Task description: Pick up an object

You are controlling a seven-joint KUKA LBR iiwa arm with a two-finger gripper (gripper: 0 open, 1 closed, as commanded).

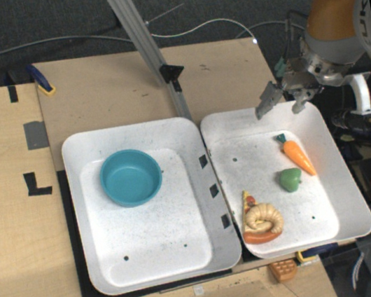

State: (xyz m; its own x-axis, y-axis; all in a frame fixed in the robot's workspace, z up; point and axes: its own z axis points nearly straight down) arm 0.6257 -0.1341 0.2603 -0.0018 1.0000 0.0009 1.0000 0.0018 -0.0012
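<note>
Pincer spread, nothing btwn fingers, upper right of frame over right bin top edge. Carrot center-right in that bin, long axis diagonal, green end upper left, tip lower right

Matt speckled white plastic bins, glossy blue bowl

Two shallow white bins, the left bin and the right bin, are set side by side on a brown bench. Black tape marks are seen on the wooden surface at left. A grey metal pole is angled over the bench, with thin cables trailing behind.
</note>
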